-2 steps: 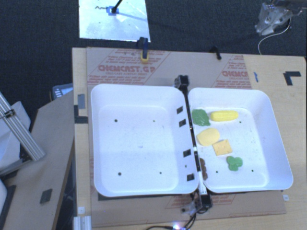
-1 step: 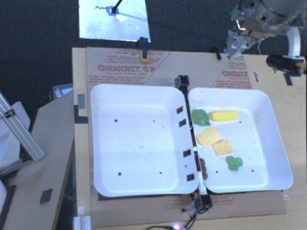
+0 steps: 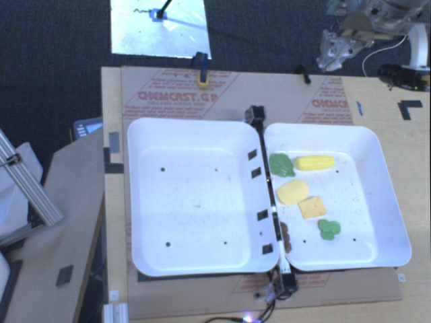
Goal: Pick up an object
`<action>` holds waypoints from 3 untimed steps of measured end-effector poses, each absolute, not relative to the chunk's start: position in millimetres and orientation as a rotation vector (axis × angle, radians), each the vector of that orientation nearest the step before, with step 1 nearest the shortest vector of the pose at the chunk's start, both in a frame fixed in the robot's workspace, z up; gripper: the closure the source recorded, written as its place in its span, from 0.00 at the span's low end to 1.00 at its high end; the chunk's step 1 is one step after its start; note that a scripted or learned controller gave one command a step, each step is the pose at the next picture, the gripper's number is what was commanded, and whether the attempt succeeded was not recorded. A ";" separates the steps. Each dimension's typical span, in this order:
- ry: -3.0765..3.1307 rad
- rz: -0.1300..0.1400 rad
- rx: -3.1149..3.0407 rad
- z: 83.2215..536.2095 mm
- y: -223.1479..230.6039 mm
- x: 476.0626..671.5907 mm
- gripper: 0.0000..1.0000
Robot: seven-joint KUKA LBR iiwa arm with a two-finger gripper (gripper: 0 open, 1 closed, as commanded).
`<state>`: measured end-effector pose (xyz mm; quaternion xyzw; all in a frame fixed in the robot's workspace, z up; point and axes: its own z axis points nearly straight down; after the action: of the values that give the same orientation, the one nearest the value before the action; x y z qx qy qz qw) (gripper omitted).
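The tool (image 3: 335, 52) hung high above the desk (image 3: 222, 93), its grip too blurry to tell, well apart from the corn cob (image 3: 314, 162) in the right bin (image 3: 387, 180), where packed toy foods could make it grab wrong.

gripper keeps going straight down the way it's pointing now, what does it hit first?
Probably the bare brown bench top, behind the right white bin. The grey two-finger gripper hangs beyond that bin's far rim, pointing down and slightly left. Nothing lies beneath it, though one slanted view leaves depth uncertain.
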<state>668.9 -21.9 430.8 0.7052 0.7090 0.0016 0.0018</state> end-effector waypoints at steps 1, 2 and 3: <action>2.225 0.005 2.213 453.0 -19.6 668.8 1.00; 2.225 0.005 2.212 480.7 -21.8 668.7 1.00; 2.225 0.006 2.213 511.4 -19.3 650.9 1.00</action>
<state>650.9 -19.3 511.4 0.7052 0.7090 0.0020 0.0020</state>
